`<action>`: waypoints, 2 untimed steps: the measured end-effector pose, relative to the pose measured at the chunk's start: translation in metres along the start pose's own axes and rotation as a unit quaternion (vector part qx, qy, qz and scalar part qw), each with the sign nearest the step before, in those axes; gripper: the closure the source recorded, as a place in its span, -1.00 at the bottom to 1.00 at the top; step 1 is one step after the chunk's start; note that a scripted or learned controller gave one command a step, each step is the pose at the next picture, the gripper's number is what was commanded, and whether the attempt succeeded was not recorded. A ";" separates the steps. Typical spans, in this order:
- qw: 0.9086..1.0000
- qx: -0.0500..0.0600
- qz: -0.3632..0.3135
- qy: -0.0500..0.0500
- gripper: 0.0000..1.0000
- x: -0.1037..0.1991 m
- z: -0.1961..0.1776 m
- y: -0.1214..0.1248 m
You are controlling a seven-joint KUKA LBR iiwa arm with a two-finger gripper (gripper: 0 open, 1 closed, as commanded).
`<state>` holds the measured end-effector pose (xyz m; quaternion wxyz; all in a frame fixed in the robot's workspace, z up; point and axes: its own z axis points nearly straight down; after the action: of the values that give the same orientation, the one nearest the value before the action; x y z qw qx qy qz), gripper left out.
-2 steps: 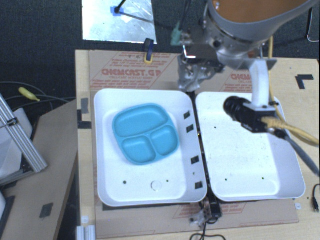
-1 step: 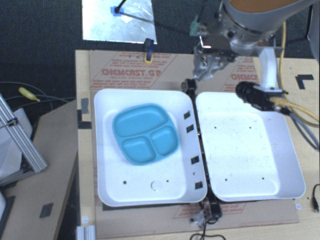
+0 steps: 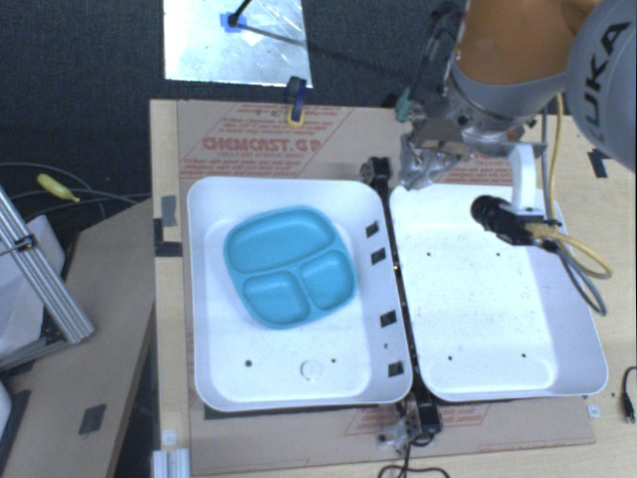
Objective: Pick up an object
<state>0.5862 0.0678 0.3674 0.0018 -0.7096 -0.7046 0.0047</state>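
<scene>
The bench [image 3: 249, 132] runs across the middle of the frame as a brown board, there to carry the two bins at a height the arm can reach; the arm [image 3: 528, 28], grey with its orange band, fills the upper right and leans in over the back edge of the right bin, a posture that looks like a start or rest pose, not a reach toward anything; the left bin [image 3: 214, 366] sits centre-left and the right bin [image 3: 518, 366] centre-right, touching along a shared seam so a thing can pass from one to the other; the blue divided plate [image 3: 289, 265], the only object on offer, lies flat in the left bin, slightly turned, its three compartments facing up; its raised rim is likely the best place to pinch; the claw [image 3: 423, 172] hangs just above the seam at the bins' far edge, well apart from the plate and grasping nothing, though whether it is released or clenched cannot be told from here.
</scene>
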 end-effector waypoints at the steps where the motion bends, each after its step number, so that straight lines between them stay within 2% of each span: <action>1: 1.000 -0.003 -0.003 0.002 1.00 0.004 0.033 -0.031; 2: 1.000 -0.006 -0.009 0.003 1.00 0.098 0.041 -0.027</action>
<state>0.5598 0.1658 0.3267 0.0002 -0.7033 -0.7109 -0.0017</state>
